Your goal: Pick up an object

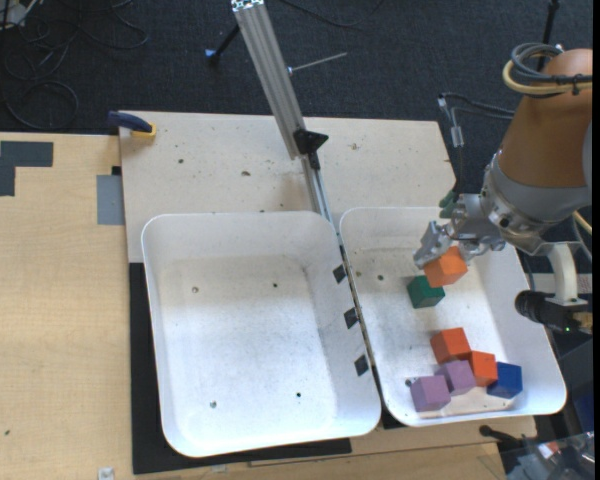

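Two shallow white bins are seen side by side on a speckled bench, the left bin (180,258) beside the right bin (380,230). Over the right bin, the gripper (442,253) appears to be pinching an orange block (446,266), though the fingers are partly hidden. A green cube (425,292) lies just at seven o'clock of it. Orange, purple and blue blocks (465,370) are clustered near the bin's five o'clock corner.

Bins (180,238) smooth white plastic w/ dark specks, bench (40,298) matt pale wood, slanted rail (272,68) brushed metal
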